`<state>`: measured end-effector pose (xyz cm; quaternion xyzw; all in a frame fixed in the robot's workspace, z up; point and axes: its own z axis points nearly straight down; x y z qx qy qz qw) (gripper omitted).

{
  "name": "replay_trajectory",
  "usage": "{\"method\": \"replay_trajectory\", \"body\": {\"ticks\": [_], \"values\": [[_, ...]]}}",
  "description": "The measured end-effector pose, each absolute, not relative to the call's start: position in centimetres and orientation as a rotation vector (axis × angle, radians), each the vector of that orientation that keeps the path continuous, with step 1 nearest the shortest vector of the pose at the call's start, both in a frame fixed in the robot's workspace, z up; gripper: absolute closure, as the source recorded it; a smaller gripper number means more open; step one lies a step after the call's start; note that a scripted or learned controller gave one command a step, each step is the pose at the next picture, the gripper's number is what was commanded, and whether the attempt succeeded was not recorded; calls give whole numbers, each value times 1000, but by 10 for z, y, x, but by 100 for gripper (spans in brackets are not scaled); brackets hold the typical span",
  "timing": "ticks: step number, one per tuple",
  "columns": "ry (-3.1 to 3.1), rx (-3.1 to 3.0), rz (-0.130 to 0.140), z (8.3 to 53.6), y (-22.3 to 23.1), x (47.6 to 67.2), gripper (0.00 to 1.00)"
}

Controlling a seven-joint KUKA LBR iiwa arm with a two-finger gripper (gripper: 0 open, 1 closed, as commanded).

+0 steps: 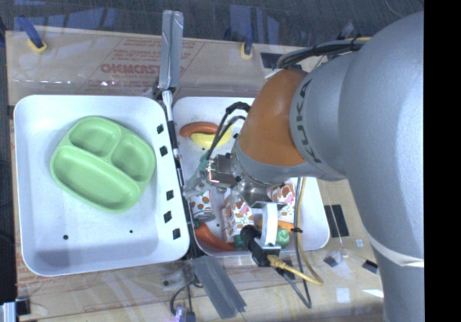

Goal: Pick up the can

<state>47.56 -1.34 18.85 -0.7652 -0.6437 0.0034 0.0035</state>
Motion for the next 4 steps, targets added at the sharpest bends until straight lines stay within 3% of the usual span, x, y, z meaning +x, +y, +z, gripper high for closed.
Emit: {"method": "replay_trajectory", "body": {"ticks": [2, 3, 4], "values": [[-2064, -2358, 11, 188, -39, 475, 0], [-2183, -2247, 12, 188, 23, 475, 0], [-2333, -2098, 7, 198, 25, 476, 0]]}}
